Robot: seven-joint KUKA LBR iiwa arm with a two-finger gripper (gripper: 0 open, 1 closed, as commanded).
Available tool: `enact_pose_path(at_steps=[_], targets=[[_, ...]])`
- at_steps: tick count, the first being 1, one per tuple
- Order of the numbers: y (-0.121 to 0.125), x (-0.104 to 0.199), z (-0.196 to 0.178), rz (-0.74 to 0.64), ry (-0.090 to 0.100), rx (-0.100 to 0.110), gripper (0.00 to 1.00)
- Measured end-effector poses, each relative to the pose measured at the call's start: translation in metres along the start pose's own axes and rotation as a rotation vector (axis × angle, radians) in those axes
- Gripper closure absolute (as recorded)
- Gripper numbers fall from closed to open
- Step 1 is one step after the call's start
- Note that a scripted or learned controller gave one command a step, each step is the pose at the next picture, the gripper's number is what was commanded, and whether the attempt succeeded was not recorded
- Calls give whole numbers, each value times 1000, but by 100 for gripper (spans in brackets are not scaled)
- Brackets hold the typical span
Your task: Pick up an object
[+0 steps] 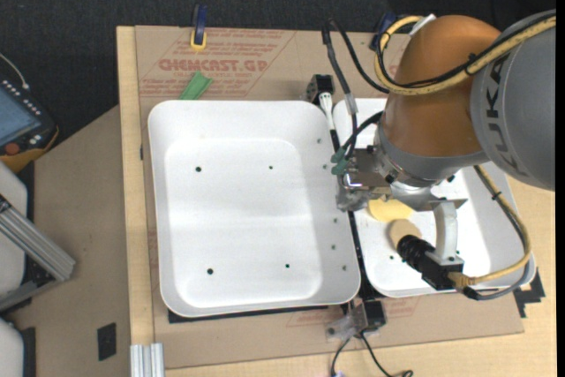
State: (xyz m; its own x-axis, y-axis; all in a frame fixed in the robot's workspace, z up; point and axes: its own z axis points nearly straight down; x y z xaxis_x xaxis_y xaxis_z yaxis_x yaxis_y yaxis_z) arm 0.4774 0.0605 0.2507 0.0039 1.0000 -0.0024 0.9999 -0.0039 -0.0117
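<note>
The arm's wide orange and grey wrist hangs over the right bin (494, 229) and hides most of it. My gripper (351, 183) is low at that bin's left wall, close to the divide between the two bins. A pale yellow object (387, 210) lies in the right bin just right of the gripper, partly under the wrist. Whether it touches the gripper cannot be told.
The left bin (177, 137) is a white tray with small dark holes. A green strip (194, 86) lies on the cardboard behind it, near a blue clamp (199, 29). Cables run along the back of the right bin.
</note>
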Motion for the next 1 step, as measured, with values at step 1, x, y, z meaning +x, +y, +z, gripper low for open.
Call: enact_pose_path(at_steps=[1], targets=[[2,-5,-44,-4,3,-17,100]])
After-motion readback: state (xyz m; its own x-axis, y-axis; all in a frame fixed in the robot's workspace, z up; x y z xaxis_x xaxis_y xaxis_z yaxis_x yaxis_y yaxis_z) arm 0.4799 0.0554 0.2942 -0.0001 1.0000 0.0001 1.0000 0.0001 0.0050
